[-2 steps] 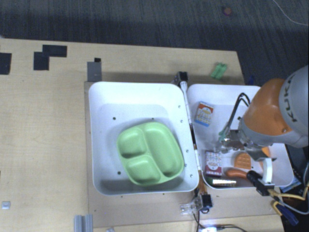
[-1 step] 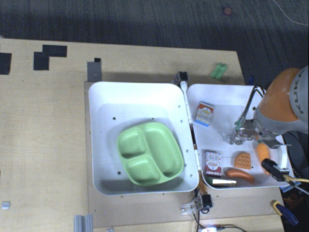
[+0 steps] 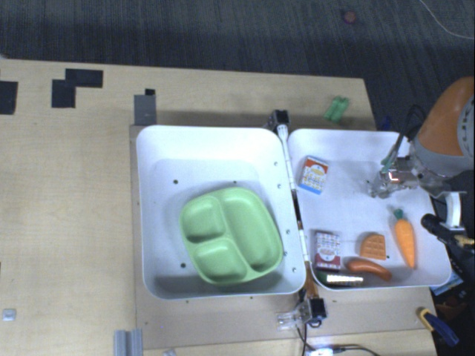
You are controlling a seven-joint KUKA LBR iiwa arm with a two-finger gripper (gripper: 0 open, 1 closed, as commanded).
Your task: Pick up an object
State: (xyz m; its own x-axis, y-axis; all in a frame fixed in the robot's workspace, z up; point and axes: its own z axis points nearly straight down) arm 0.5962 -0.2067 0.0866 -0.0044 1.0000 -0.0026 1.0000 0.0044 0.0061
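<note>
Nearby, right bin (image 3: 349, 143): toy carrot (image 3: 404, 242), sausage (image 3: 369, 268), bread slice (image 3: 373, 246), two cartons. Left bin (image 3: 159, 199): green divided plate (image 3: 231, 233). Gripper (image 3: 386, 184) fingers' state unclear.

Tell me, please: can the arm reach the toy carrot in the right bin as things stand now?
Probably yes. The carrot lies uncovered near the right side of the right bin, just below the gripper, on the side where the arm enters. Nothing lies over it; the bread slice sits beside it, apart.

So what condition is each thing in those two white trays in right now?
Green divided plate: flat, in the left bin.
Small carton: lying flat, right bin.
Carrot: lying loose.
Sausage: lying by the front wall.
Gripper: over the right bin, above the carrot.
</note>
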